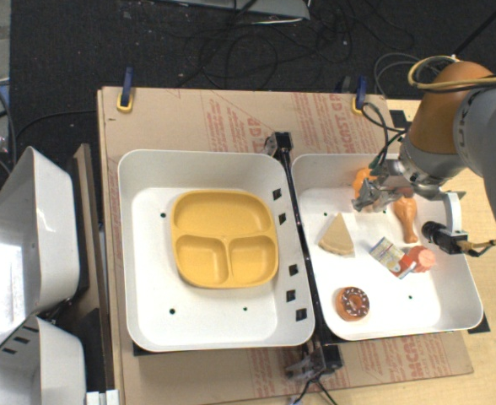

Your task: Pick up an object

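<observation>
While the grey arm [471, 129] with its orange band reaches in from the right, the gripper [373, 194] hangs low over the far left part of the right bin [459, 310], close to a small orange object [362, 178] at the bin's far side; whether the pincer is spread or pressed together cannot be told, and nothing can be seen held in it. Just right of the gripper lies a tan drumstick-shaped toy [407, 218]. Nearer the middle of the same bin rests a tan wedge like a sandwich half [338, 235], and to its right a small packet [386, 252] touches a red and pink toy [418, 261]. A chocolate doughnut with sprinkles [352, 303] sits alone toward the near edge. In the left bin [147, 310], a yellow three-compartment plate [225, 237] lies flat at the centre. Both bins stand side by side on a cardboard sheet [231, 116].
</observation>
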Robot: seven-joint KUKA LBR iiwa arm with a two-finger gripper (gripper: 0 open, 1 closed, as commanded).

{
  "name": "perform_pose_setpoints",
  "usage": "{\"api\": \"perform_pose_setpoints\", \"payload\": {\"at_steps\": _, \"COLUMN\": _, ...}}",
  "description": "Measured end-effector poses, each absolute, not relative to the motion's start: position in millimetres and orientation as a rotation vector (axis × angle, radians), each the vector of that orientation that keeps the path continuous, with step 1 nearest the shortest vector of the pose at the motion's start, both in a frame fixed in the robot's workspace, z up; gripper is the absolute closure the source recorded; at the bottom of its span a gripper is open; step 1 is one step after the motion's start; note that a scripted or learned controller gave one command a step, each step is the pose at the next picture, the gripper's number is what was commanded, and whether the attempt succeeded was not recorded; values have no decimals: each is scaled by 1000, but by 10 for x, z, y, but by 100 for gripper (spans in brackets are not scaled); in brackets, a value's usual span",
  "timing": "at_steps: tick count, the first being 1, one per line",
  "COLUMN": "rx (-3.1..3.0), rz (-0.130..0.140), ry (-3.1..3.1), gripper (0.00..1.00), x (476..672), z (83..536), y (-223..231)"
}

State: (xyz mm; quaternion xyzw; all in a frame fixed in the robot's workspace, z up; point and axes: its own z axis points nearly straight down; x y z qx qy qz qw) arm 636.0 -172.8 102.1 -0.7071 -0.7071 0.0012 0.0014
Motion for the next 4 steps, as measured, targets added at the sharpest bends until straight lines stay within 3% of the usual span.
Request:
{"api": "perform_pose_setpoints", "payload": {"at_steps": 1, "rx": -2223, "rz": -5, "ry": -2228, "gripper": 100, "x": 6449, "z": 1486, "y": -1742}}
{"api": "perform_pose_setpoints", "payload": {"at_steps": 3, "rx": -2223, "rz": -6, "ry": -2229, "gripper": 100, "x": 6390, "z": 2616, "y": -1776}}
{"api": "perform_pose_setpoints", "payload": {"at_steps": 4, "rx": -2213, "rz": -2, "ry": -2229, "gripper": 100, "x": 6190, "z": 2669, "y": -1265}}
